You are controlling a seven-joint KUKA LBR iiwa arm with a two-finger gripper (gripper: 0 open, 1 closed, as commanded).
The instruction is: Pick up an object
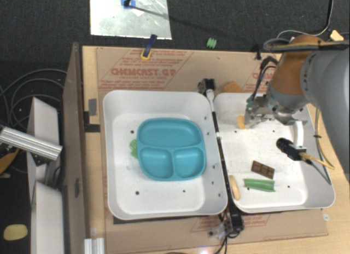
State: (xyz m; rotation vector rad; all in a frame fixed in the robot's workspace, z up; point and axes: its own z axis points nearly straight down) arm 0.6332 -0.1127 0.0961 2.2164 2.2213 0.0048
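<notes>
"Where is the gripper (251, 117) from where you stand?"

"Down in the right bin (309, 195), in its upper left corner, right of centre in the frame. The grey arm (324, 78) comes in from the right edge, and its orange band (289, 68) sits just above the wrist."

"Is it open, closed, or holding something?"

"I cannot tell; the wrist covers the tip from this angle. Nothing shows held in it."

"What could it pick up?"

"A small yellow piece (241, 121) lies on the bin floor just beside the gripper, on its left. I can't say whether they touch. Lower in the same bin is a brown block like a chocolate bar (262, 169), with a long green piece (258, 185) just below it. A tan oval piece (234, 187) rests against the bin's left wall, near the lower corner."

"And the other bin?"

"The left bin (117, 105) holds a teal divided plate (170, 149) in the middle, lying flat. A bit of something green (133, 148) pokes out at the plate's left edge. Both bins sit on a brown board (164, 67) with red print"
</notes>
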